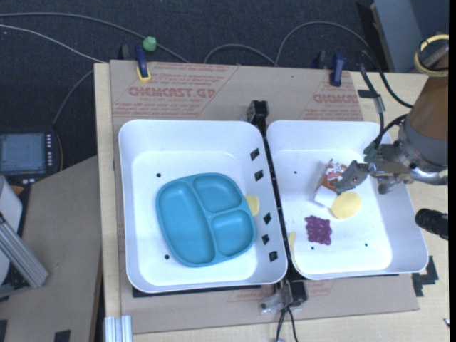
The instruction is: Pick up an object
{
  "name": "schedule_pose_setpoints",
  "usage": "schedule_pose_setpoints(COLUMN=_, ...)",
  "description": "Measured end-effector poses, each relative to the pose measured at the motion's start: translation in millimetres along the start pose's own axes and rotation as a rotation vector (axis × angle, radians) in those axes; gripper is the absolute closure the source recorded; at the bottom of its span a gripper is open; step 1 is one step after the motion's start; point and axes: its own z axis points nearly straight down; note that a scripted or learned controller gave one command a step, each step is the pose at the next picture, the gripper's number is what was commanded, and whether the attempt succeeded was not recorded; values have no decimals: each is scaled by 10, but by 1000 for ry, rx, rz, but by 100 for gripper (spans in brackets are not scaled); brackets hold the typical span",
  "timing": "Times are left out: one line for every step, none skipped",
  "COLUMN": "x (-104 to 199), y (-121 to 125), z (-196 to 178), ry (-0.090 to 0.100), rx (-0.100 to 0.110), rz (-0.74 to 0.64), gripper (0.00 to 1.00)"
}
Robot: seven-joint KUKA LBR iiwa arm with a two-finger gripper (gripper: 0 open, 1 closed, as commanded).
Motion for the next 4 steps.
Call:
schedule_pose_setpoints(x=1, y=19, z=-44, ry=-1, rx=-10, rz=-2, gripper=0)
schedule_pose_setpoints(x=66, y=75, z=550, ry=0, rx=-3, rz=-2, gripper=0)
schedule_pose_setpoints(x=165, y=24, z=1076, ry=0, rx=-4, rz=-1, gripper=0)
schedule_pose_setpoints(x=93, y=-56, z=1623, ry=0, rx=-3, rz=0, gripper=0)
